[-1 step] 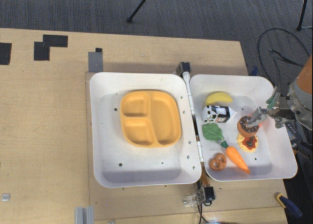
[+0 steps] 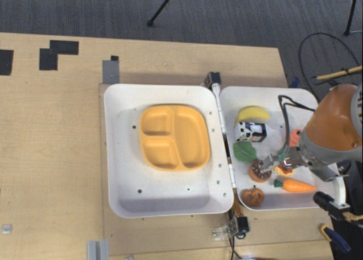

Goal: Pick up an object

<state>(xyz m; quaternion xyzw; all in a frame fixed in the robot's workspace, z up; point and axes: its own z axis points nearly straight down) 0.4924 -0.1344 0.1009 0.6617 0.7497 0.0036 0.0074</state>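
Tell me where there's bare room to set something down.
Left bin: bare floor between the yellow divided tray and the near wall. Right bin is crowded: banana, carrot and gripper; free only along its far wall.

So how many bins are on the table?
2: the left bin holds a yellow tray; the right bin holds the toy food, with the arm covering part of it.

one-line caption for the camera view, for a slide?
KUKA gripper low in the right bin among toy food; yellow divided tray in the left bin.
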